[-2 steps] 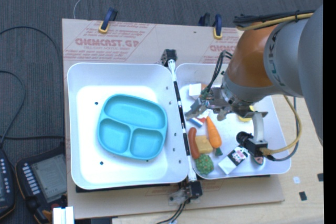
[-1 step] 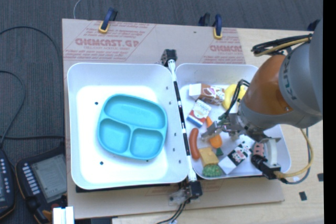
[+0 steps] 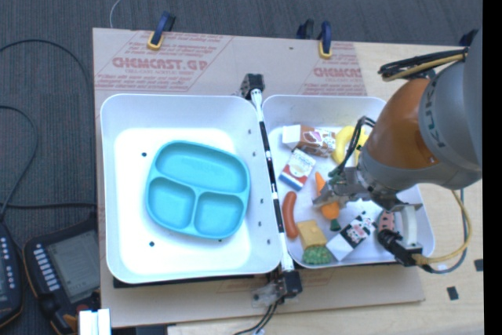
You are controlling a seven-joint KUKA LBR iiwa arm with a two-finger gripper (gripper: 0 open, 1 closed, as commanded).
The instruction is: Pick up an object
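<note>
While the grey arm (image 3: 439,129) with its orange band reaches in from the right over the right bin (image 3: 276,169), its gripper (image 3: 336,196) sits low among the toy food in the middle of that bin, and its metal tips appear close together around a small orange piece, perhaps a carrot (image 3: 320,183), though whether that piece is truly pinched between them cannot be told from this angle. Just below the tips lies another small orange bit (image 3: 330,210). To the left of the gripper a red and white packet (image 3: 297,168) lies flat, and above it a brown and white wrapped item (image 3: 314,140) rests beside a yellow banana-like piece (image 3: 346,141) near the bin's far wall. Along the left wall of the same bin a red sausage (image 3: 290,214) lies lengthwise, with a tan block (image 3: 310,233) just beside its lower end and a green clump (image 3: 315,254) below that. A small white card with dark marks (image 3: 356,231) sits near the bin's near edge, under the wrist. The left bin (image 3: 118,192) holds a blue divided plate (image 3: 197,188) with three compartments, lying flat and well apart from the gripper. Both bins rest on a brown board (image 3: 157,63) printed with red lettering, held by blue clamps (image 3: 161,28) at its far edge
</note>
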